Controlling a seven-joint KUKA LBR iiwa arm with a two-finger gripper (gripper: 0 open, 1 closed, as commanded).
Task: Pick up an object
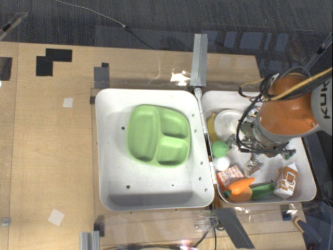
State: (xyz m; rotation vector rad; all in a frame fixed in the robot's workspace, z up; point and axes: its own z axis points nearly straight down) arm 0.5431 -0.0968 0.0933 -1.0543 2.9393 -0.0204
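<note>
My gripper (254, 164) hangs below the orange wrist band (283, 111) over the middle of the right bin (310, 189). It points down at bare bin floor between a red and white box (229, 175) and a brown and white carton (287, 180). Just in front of it lie an orange carrot (240, 185) and a green cucumber (263, 189). To its left are a green ball (220, 149) and a white ball (222, 163). A white cup (227, 123) and a yellow item (210, 126) sit at the bin's back left, partly hidden by cables.
The left bin (112, 186) holds a green divided plate (158, 134). A metal divider post (199, 61) stands between the bins at the back. The arm body covers the right bin's back right part.
</note>
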